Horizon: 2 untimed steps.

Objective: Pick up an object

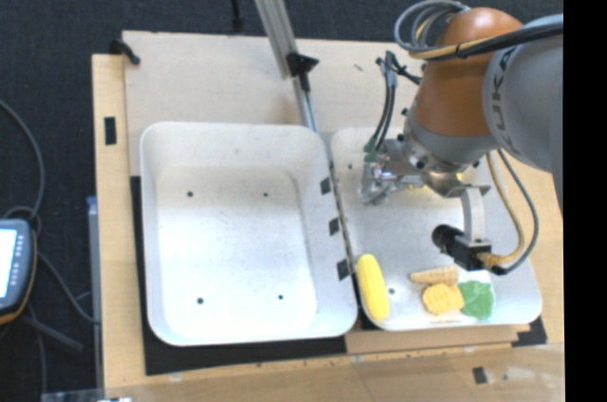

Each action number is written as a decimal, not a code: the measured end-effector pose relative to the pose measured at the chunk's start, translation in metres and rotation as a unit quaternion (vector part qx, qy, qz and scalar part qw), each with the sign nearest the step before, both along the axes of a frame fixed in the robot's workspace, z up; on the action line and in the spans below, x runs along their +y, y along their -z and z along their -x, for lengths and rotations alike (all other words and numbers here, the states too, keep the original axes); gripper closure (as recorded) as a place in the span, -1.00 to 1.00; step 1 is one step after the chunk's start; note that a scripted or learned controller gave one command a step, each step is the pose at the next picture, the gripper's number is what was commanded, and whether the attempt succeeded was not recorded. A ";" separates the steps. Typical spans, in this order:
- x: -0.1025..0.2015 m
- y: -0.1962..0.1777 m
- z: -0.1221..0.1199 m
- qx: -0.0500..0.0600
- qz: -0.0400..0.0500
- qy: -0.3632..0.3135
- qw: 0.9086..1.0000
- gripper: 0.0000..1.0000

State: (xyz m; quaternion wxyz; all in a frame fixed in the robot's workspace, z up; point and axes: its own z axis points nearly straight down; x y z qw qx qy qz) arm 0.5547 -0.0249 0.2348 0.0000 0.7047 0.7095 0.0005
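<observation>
Lower right of the frame: in the right bin (517,310), a yellow corn cob (373,286) lies against the left wall; a tan biscuit (434,276), a round yellow waffle (442,299) and a green leaf (478,299) cluster near the front rim. Centre left: the left bin (237,229). Mid right, farther back: the gripper (379,182) hangs over the right bin's upper part, well apart from the objects; jaw state cannot be told. Above it, the arm's orange band (460,87).

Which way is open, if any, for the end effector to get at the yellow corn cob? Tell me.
Probably yes, from above: the yellow corn cob lies uncovered in the right bin, against its left wall, apart from the other pieces. That wall may crowd the end effector.
</observation>
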 end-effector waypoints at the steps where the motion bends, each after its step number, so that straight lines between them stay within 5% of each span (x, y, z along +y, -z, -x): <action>1: 0.047 -0.011 0.001 -0.001 -0.001 0.000 1.000 1.00; 2: 0.098 -0.002 0.013 0.000 0.000 0.000 1.000 1.00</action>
